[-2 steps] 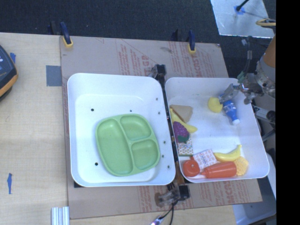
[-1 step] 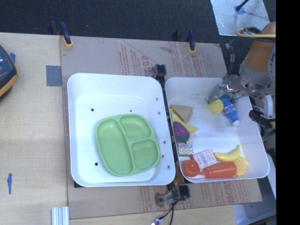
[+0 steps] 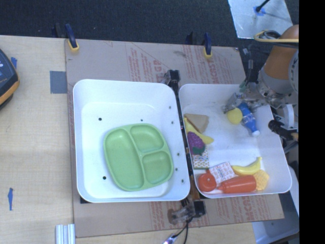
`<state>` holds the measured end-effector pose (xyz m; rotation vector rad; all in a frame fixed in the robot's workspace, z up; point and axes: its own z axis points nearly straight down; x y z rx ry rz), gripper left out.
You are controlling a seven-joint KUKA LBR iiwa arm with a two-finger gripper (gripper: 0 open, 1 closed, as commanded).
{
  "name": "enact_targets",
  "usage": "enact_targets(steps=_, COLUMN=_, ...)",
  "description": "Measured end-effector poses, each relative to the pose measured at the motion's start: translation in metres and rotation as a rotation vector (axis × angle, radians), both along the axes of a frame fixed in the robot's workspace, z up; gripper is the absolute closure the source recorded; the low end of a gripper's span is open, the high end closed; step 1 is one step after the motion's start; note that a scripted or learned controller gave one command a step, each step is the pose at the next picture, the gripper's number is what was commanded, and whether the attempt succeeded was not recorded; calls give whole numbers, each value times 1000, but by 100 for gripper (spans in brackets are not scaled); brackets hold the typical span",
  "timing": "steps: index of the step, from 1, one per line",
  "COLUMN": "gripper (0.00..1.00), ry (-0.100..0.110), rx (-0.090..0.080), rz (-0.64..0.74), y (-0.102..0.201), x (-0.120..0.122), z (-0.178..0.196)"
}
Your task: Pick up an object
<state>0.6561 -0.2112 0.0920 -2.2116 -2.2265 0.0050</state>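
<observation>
My tool (image 3: 242,99) sits low in the upper right of the frame, over the right bin (image 3: 277,184), beside a yellow ball (image 3: 234,116) and a blue bottle (image 3: 248,118); I cannot tell its state. With the two touching, I may nudge one aside and lift nothing.

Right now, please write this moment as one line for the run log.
arm: over right bin | gripper: low beside yellow ball and blue bottle | green tray: in left bin | lifted: nothing seen

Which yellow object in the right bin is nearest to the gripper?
The small round yellow piece, just beside the gripper; the banana lies far lower.
</observation>
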Motion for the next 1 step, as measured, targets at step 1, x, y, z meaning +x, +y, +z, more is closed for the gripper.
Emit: enact_targets(steps=1, gripper=0, ry=0, rx=0, rz=0, y=43, x=0, z=0)
